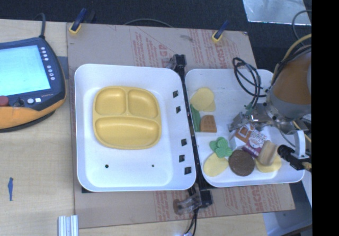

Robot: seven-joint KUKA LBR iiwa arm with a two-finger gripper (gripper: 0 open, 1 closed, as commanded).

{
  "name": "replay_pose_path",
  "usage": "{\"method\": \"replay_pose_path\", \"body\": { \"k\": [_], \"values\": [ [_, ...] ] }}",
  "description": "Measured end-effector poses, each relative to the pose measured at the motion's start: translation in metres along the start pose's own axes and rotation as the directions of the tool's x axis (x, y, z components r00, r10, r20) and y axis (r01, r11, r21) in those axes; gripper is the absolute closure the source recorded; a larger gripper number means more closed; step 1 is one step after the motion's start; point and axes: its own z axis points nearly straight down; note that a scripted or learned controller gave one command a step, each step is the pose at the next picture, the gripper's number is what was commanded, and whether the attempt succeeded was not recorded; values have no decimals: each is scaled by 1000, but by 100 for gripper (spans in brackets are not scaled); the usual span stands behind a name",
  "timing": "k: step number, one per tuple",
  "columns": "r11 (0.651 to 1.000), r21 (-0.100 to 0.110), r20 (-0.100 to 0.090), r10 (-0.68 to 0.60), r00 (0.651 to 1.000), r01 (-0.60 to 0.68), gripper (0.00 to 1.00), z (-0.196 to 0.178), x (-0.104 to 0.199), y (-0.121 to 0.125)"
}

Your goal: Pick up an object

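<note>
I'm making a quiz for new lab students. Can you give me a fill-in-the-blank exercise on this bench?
1. The yellow divided tray lies in the ____ bin.
2. The tray has ____ compartments.
3. The brown round disc lies in the ____ bin.

Missing words: left; three; right

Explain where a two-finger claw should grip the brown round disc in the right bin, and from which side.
Grip the brown round disc across its rim, coming straight down from above. It lies flat, so only its edges offer opposing faces. Close along the far-near line: the pale yellow piece and the tan cylinder crowd its left and right sides.
</note>
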Motion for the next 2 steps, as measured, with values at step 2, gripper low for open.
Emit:
{"method": "replay_pose_path", "body": {
  "k": [2],
  "values": [
    [1000,4,-3,-8,1000,8,0,-31,71,23]
  ]
}}
